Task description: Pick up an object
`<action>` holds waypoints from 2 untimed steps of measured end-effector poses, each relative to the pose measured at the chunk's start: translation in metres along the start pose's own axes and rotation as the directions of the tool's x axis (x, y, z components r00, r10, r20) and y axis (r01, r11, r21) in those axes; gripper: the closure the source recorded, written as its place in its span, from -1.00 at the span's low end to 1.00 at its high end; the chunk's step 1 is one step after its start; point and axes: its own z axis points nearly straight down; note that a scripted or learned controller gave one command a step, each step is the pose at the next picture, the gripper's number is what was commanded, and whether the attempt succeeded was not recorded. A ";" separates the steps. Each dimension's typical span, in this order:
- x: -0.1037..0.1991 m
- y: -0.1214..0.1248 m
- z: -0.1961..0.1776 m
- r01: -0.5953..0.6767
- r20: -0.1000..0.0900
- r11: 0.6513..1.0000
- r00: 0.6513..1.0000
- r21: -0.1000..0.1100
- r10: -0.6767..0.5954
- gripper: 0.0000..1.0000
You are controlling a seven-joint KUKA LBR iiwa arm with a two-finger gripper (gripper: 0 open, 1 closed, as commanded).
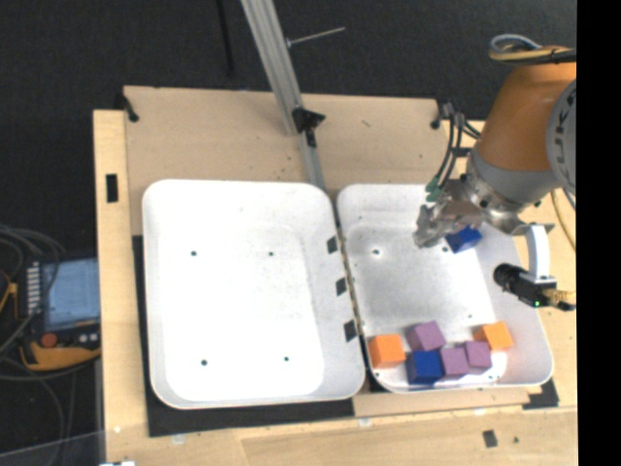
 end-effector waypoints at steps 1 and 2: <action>0.047 -0.008 0.008 -0.002 0.001 1.000 1.000 0.002 0.002 1.00; 0.091 -0.013 0.010 -0.001 0.000 1.000 1.000 0.003 0.001 1.00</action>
